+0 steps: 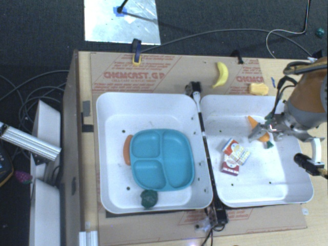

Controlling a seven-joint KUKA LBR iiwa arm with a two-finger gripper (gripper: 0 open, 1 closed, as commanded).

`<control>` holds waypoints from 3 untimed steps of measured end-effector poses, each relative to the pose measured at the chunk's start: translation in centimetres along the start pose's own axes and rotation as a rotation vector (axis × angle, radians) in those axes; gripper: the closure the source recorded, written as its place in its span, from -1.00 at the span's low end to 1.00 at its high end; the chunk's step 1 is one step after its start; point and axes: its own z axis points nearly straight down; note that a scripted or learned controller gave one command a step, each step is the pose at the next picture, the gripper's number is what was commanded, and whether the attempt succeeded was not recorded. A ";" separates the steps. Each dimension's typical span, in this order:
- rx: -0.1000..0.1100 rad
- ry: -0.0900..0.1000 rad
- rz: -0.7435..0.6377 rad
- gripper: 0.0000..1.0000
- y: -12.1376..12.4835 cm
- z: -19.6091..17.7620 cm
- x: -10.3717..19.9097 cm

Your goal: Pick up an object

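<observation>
My gripper hangs over the right bin, in its upper right part, with the grey and orange arm behind it at the right edge. Its fingers sit right at a small orange carrot-like piece with a green end; I cannot tell if they touch it. A red and white packet lies a little to the lower left of the gripper. In the left bin rest a blue divided plate, an orange sausage-like piece at the plate's left and a dark green lump below it.
On the cardboard behind the bins lie a yellow banana and a yellow block. A black divider clamp sits between the bins. Cables run along the right and top. A foil sheet lies on the floor beyond.
</observation>
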 end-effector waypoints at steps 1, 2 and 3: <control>0.001 0.000 -0.002 -1.00 5.6 1.8 1.8; -0.003 -0.001 -0.005 1.00 5.8 0.7 1.8; 0.001 0.001 -0.003 1.00 7.1 1.7 8.3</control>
